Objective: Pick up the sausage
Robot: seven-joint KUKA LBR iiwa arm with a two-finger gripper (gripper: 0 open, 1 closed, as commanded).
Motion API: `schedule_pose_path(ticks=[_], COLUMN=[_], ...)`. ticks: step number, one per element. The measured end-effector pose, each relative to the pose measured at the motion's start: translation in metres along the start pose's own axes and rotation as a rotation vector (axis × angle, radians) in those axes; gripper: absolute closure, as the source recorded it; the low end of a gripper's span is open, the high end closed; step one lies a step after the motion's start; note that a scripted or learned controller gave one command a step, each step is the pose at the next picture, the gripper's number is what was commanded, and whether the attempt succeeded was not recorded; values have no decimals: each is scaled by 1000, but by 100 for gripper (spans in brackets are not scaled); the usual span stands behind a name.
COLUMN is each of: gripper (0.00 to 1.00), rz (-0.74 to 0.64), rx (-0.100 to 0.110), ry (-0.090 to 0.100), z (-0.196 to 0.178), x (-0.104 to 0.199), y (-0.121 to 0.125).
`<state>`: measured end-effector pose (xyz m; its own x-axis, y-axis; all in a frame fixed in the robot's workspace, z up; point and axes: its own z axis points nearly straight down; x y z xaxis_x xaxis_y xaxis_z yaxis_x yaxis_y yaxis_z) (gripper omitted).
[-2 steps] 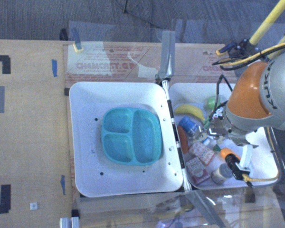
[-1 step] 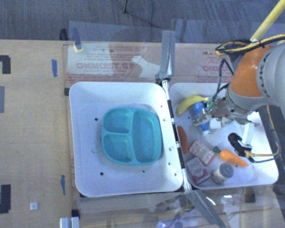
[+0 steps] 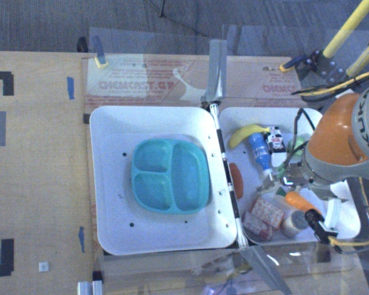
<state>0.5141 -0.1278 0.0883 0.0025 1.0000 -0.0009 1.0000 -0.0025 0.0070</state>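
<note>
Sausage (image 3: pixel 236 180) lies along left wall of right bin (image 3: pixel 256 117), centre-right of frame, untouched. Gripper (image 3: pixel 283 180) hovers right of it; finger spacing cannot be told. Cardboard lettering behind left bin (image 3: pixel 104 165) blurred, unreadable.

Two bins sit side by side on the counter (image 3: pixel 37 165). The nine-o'clock bin (image 3: pixel 111 134) holds a divided plate (image 3: pixel 170 176) at its middle. In the three-o'clock bin (image 3: pixel 234 118), the sausage (image 3: pixel 236 180) lies along the nine-o'clock wall, a banana (image 3: pixel 246 134) toward twelve, a bottle (image 3: pixel 259 150) just beside it, and a packet (image 3: pixel 265 217) toward six.
</note>
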Motion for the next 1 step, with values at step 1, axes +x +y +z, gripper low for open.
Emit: schedule_pose_path(ticks=[1], gripper=[0], rz=[53], rx=[-2], ry=[-5], z=[0], x=[17], y=[17])
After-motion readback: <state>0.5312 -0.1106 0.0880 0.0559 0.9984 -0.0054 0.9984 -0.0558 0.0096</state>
